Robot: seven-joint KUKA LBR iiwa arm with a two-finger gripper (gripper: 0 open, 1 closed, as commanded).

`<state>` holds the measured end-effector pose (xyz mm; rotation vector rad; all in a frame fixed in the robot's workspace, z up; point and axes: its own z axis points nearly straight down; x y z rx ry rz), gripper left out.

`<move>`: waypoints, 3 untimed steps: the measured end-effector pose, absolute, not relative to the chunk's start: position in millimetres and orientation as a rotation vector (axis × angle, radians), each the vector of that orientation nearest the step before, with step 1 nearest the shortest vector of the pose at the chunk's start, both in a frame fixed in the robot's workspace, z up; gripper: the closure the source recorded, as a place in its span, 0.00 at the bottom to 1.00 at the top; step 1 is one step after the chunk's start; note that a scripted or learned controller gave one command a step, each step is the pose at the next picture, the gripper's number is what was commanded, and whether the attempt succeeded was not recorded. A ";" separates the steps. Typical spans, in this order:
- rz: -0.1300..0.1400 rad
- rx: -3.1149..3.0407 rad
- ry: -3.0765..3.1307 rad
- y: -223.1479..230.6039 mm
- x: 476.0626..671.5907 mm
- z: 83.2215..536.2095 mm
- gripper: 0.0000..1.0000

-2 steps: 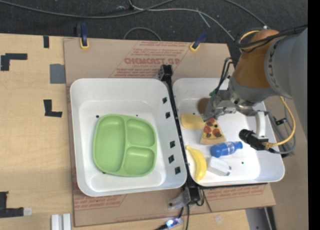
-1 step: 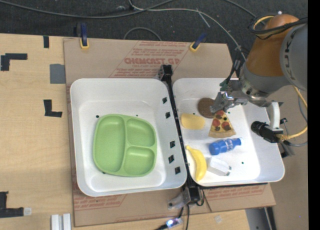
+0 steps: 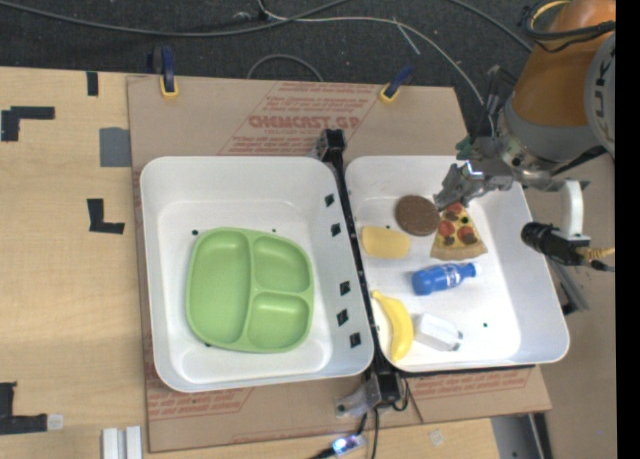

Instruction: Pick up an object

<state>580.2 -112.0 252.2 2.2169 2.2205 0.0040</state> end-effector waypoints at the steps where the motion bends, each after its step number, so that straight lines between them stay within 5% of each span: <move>1: 0.001 2.216 2.230 -54.0 559.8 252.7 1.00; 3: -0.003 2.216 2.232 59.1 531.0 235.7 1.00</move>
